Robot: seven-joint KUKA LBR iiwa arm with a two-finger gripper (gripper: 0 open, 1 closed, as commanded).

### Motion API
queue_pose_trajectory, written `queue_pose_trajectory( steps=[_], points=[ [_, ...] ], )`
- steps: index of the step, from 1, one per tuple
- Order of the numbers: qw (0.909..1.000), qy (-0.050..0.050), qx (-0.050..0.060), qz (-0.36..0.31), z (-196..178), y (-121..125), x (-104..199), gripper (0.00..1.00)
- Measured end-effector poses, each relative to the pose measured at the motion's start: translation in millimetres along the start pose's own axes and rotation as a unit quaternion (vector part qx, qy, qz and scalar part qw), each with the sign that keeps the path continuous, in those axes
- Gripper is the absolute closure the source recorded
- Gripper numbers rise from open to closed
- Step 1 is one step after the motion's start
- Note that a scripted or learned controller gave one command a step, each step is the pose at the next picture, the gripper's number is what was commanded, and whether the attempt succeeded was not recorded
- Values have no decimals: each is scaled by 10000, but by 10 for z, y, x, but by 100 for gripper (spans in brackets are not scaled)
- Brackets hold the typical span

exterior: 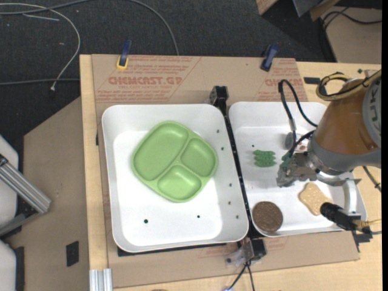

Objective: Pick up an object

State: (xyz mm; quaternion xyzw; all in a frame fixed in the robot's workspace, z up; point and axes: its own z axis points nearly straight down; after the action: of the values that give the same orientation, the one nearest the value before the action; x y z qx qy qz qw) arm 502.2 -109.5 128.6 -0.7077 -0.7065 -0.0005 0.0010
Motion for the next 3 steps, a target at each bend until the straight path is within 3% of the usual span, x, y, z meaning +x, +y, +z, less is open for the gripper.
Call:
queue_pose_trajectory(
  steps=[3],
  points=[
    [10000, -21, -42, -10, -1467, 5, -187, 100]
  ],
)
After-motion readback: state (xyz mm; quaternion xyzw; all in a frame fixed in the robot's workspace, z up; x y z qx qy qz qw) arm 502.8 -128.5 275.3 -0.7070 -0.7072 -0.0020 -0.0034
